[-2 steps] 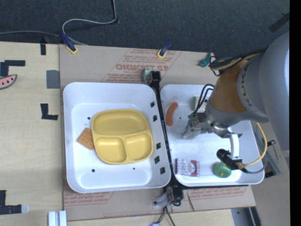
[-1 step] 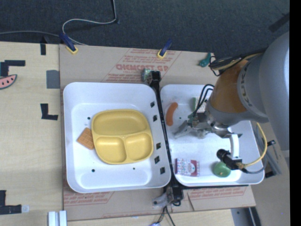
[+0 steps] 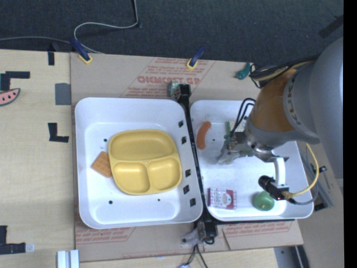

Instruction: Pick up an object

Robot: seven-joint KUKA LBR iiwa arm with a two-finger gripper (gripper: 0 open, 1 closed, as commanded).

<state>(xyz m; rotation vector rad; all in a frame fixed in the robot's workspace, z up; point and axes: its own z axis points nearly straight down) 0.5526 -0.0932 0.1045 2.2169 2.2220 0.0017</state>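
Two risks we're watching: gripper [image 3: 230,152], finger state unreadable, is hovering between sausage [image 3: 203,134] and carton [image 3: 221,197], so it's likely closing on bare bin floor [image 3: 245,177].

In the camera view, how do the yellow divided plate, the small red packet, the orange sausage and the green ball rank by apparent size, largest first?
1. Yellow divided plate, clearly largest.
2. Small red packet.
3. Orange sausage and green ball look about alike; no ranking between them.

This looks like a robotics lab. Two white bins [image 3: 83,166] sit on printed cardboard [image 3: 162,80] clamped to a pale tabletop [image 3: 33,166]. Black tape marks [image 3: 56,132] dot the tabletop, loose cables [image 3: 106,24] trail over dark carpet [image 3: 223,15], and a grey industrial arm [image 3: 318,94] reaches in.
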